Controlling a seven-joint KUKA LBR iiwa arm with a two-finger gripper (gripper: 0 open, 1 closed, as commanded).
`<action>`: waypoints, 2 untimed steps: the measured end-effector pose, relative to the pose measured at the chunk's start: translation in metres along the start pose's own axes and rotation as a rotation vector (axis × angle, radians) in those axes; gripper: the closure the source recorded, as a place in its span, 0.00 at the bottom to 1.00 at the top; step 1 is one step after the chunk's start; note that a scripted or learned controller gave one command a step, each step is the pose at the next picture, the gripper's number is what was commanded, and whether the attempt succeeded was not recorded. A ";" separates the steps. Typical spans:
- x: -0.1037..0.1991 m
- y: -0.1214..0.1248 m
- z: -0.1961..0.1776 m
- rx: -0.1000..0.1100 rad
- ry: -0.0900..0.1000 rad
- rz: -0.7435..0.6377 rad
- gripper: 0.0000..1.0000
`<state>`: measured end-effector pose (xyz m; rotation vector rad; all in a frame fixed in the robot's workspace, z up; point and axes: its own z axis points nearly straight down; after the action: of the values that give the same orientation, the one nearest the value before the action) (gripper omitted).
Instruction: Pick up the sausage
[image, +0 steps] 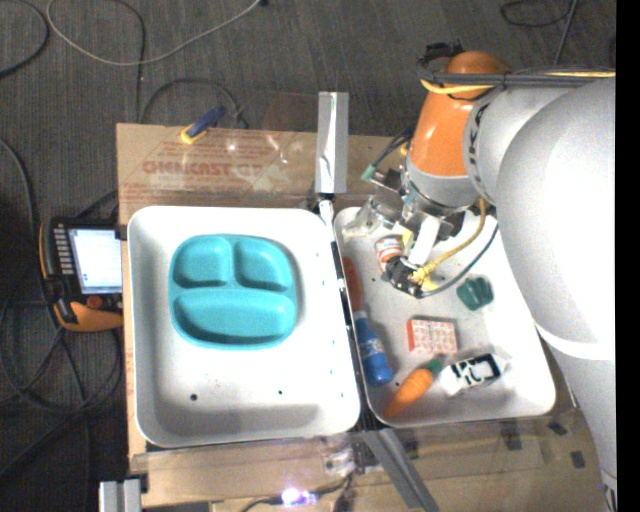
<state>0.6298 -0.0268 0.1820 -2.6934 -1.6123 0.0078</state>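
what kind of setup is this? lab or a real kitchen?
Most likely a robotics lab, not a kitchen: two white bins on a bench over carpet, loose cables, a teach pendant at the left, and toy food like a carrot.

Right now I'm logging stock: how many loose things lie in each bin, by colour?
Teal: 2, divided plate, small piece
Blue: 1, bottle
Orange: 1, carrot
Red: 2, sausage, patterned card
Black-and-white: 1, block
Total: 7

The cardboard sheet (215, 170) bears faded red lettering (not legible).
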 end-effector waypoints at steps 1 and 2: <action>-0.080 -0.003 0.059 0.000 0.000 0.030 0.00; -0.065 0.025 0.093 -0.007 0.006 0.052 0.00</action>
<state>0.6207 -0.0964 0.0887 -2.7374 -1.5433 -0.0062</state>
